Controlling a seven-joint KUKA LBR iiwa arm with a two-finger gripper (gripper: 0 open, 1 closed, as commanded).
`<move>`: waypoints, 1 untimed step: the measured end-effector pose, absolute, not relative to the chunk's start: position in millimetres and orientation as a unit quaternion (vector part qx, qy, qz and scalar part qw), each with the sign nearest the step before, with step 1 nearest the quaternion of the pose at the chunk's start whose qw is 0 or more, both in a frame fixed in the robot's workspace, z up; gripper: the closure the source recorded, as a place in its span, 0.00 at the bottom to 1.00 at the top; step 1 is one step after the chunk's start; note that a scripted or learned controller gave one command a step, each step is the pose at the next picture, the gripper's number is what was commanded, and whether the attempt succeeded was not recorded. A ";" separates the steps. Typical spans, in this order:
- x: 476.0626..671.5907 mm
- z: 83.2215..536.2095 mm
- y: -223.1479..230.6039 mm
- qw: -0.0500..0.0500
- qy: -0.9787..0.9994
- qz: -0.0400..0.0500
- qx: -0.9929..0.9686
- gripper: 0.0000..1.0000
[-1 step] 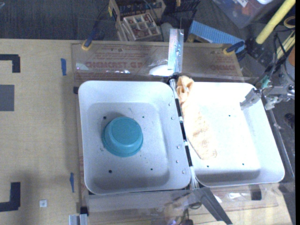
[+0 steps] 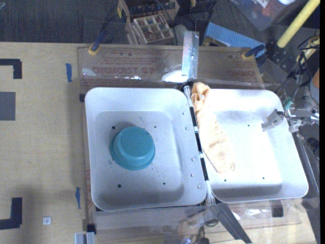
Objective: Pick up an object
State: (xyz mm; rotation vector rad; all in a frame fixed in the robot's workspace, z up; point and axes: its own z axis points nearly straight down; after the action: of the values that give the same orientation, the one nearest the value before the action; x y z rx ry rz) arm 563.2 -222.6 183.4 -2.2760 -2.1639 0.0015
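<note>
**Nothing picked up yet, arm parked at the right edge**

So the bench (image 2: 40, 136) carries two white bins side by side. The left bin (image 2: 101, 105) has a teal bowl (image 2: 133, 147) sitting upside down roughly in its middle, round and smooth-looking, probably awkward to pinch from above. The right bin (image 2: 254, 151) has a tan cloth (image 2: 213, 131) crumpled in a long strip along its left wall, running from the far corner down toward the near side, with the top end draped up against the divider between the bins. It looks soft and bunchy, likely the easier grab.

The gripper (image 2: 277, 117) hangs over the right bin's far right edge, well apart from both objects. Nothing sits in it, and whether it's spread or pinched is too small and blurry to call.

Task-wise, basically everything is left: choose a target, get over it, descend, close, lift.
</note>
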 end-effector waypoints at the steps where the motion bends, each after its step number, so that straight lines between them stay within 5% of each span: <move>1: 564.4 194.3 -223.0 -0.002 -0.689 0.000 -0.725 1.00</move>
State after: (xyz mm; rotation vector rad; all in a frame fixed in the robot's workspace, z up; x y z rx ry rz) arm 564.4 -223.0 194.3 -2.2785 -2.1674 -0.0010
